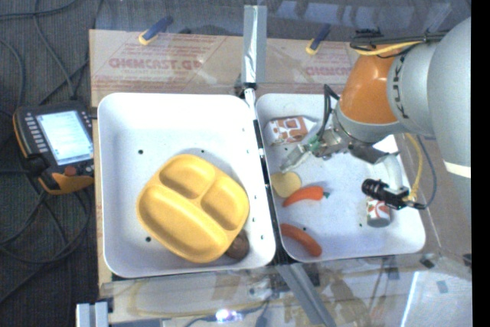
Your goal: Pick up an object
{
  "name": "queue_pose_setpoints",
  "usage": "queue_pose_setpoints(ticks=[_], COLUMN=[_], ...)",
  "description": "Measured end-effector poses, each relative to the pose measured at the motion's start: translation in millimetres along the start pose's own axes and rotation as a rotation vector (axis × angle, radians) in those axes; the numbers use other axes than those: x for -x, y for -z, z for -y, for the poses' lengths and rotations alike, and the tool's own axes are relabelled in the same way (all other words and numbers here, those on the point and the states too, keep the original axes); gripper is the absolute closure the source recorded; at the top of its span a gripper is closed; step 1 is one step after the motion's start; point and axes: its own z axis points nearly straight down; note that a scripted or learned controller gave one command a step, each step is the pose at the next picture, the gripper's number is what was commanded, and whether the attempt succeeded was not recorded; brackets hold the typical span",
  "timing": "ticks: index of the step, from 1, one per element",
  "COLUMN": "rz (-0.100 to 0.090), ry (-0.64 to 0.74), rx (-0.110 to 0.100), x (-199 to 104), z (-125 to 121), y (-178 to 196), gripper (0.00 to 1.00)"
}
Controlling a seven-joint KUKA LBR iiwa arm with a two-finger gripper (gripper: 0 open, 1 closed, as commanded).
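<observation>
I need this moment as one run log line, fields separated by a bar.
arm over right bin | gripper near carton, nothing seen held | carrot | yellow tray in left bin

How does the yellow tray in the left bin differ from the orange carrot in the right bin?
The yellow tray is far bigger than the orange carrot and takes up much of the left bin. The tray is broad, rounded and split into compartments; the carrot is slim and tapered. The tray hides part of a brown thing at its lower edge; the carrot lies beside a pale round disc. Both lie flat on white bin floors.
</observation>
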Motion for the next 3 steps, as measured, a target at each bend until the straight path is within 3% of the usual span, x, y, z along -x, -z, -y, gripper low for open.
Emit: queue_pose_setpoints(ticks=[1,2,3], rz=[-0.003,-0.018,-0.011], ry=[0.076,0.071,0.067], rx=[0.0,-0.038,-0.048], x=[14.9,22.2,27.7], z=[-47.9,-70.0,-65.5], y=[-1.9,-0.3,6.5], gripper=[0.0,0.0,1.0])
